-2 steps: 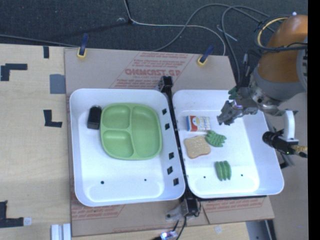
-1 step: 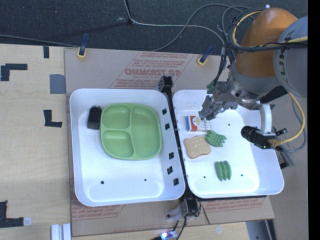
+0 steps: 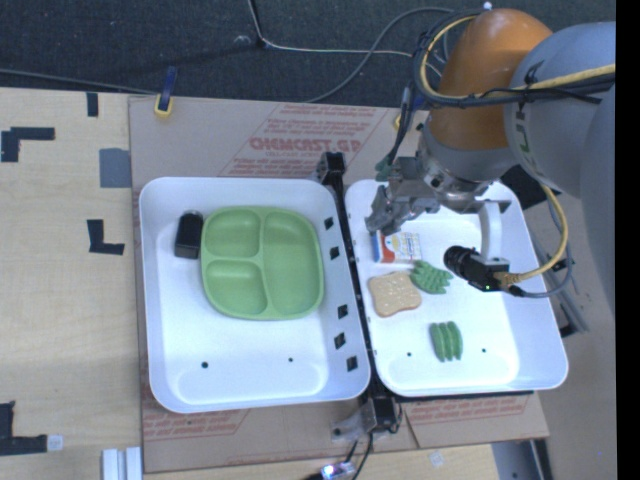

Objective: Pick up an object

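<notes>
My gripper [image 3: 385,218] hangs over the back left part of the right bin [image 3: 530,363], just above a small white carton with red and blue print [image 3: 402,248]. In front of the carton lie a slice of toast [image 3: 393,293] and a leafy green piece [image 3: 432,277]. A green pea pod [image 3: 446,341] rests nearer the bin's front. In the left bin [image 3: 170,358] sits a green divided plate [image 3: 263,261] with a small black block [image 3: 189,235] at its left side. The arm's bulk covers the bin's back right.
A black clip strip [image 3: 340,268] runs along the seam between the two bins. Cardboard [image 3: 290,138] lies beneath them, and cables cross the dark floor behind. A black fitting with a yellow cable [image 3: 480,266] hangs off the arm over the right bin.
</notes>
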